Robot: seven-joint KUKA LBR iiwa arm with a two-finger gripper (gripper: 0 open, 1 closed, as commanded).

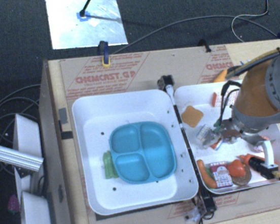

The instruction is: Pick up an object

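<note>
On the bench (124, 70), the left bin (90, 141) held a blue divided plate (143, 152) with a green piece (108, 165) lying just beside its left edge, all of it well apart from my reach. In the right bin (199, 93), a tan toast-like slice (192, 116) lay near the dividing wall, and below it a clear, crumpled-looking item (204, 135) sat just beside my tool (220, 133), which had its tip low over the bin floor. I could not tell from this slanted view how my tool was set, nor whether anything lay in it. A small orange piece (213, 99) rested toward the bin's far side, while a carrot-like stick (204, 171), a printed packet (221, 174) and a red round item (237, 169) crowded the near edge. My judgement was that the clear item was the likeliest target, being closest. To do the grasp well, I needed to centre squarely over it, go fully down to the bin floor before closing, since it looked thin and slippery, and lift straight up, keeping off the dividing wall and the clutter at the near edge.
</note>
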